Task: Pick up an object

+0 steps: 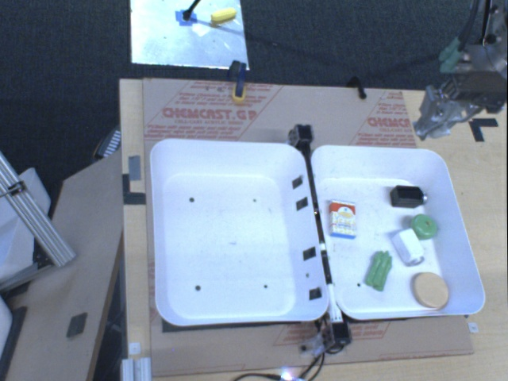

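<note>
The right bin (464, 236) holds several small objects. A red, white and blue card box (343, 218) lies near the bin's left side. A black block (406, 195) sits toward the back, with a green round cap (425, 227) and a white piece (409, 247) in front of it. A green ribbed object (379, 271) and a tan disc (431, 290) lie near the front. My gripper (435, 116) hangs above the bench, beyond the right bin's far right corner and apart from every object.
The left bin (163, 213) stands beside the right one, with a black divider (311, 213) between them. A metal sheet (159, 38) behind the bench carries a yellow item (224, 15). A yellow-and-blue clamp (238, 82) grips the board's back edge. An aluminium rail (32, 221) stands at the left.
</note>
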Controlling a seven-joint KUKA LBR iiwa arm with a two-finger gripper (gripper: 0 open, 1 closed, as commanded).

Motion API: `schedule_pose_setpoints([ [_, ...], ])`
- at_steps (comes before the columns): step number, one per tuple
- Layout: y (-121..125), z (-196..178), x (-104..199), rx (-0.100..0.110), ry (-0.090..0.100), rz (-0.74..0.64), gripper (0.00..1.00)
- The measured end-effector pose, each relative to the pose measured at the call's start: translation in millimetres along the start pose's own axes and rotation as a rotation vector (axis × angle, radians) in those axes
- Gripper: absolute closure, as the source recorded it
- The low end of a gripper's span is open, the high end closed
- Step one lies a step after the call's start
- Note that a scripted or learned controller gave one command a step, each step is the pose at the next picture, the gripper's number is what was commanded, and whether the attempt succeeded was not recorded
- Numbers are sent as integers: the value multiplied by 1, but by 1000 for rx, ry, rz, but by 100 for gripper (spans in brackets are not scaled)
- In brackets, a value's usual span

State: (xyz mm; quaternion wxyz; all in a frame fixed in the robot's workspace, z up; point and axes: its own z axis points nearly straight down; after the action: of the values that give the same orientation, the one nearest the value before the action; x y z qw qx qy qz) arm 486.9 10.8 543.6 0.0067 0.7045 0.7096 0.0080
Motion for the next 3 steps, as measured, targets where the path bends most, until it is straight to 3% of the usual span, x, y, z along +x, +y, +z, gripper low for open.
schedule_pose_setpoints([
  [1,-2,33,-54,20,-3,11,100],
  [3,-1,10,-62,17,-2,6,100],
])
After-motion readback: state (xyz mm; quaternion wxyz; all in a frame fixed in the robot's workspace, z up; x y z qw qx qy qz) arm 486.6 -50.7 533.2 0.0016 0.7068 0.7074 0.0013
